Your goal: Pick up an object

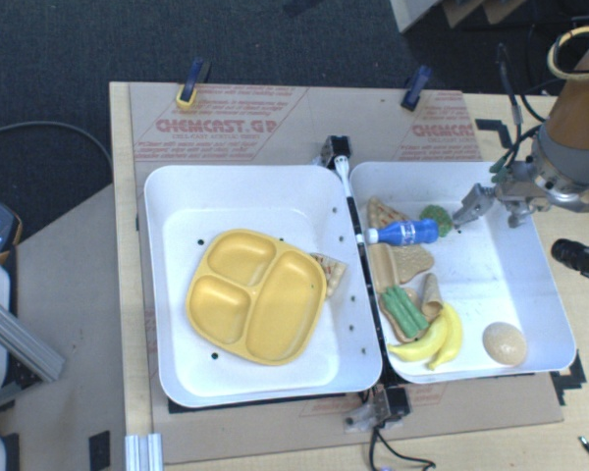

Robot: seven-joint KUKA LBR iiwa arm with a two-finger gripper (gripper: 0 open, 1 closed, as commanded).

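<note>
From my station I start at the left bin (167, 263), where a yellow divided plate (257, 295) lies flat, and a tan wedge-shaped piece (330, 269) pokes out from under its right rim. Across the divider, the right bin (540, 292) carries the clutter: a blue bottle (404, 233) lying on its side with its white cap toward the divider, its long axis running roughly left-right; below it some tan bread-like pieces (402, 262), a green ridged item (404, 312), a banana (435, 340) curled along the near wall, and a pale round object (504, 342) alone near the front right corner. A small green broccoli-like piece (436, 216) sits just beside the bottle's right end.

The end effector (471, 208) hangs at the far right of that bin, tips pointing left and down toward the broccoli piece. I judge the broccoli and the bottle the nearest candidates, both lying to its left and slightly nearer me.

I cannot tell whether the end effector is released or clenched; it is small and seen side-on, and I see nothing in it. The arm is cut off at the right edge, and the tabletop (275, 126) behind is plain board.
</note>
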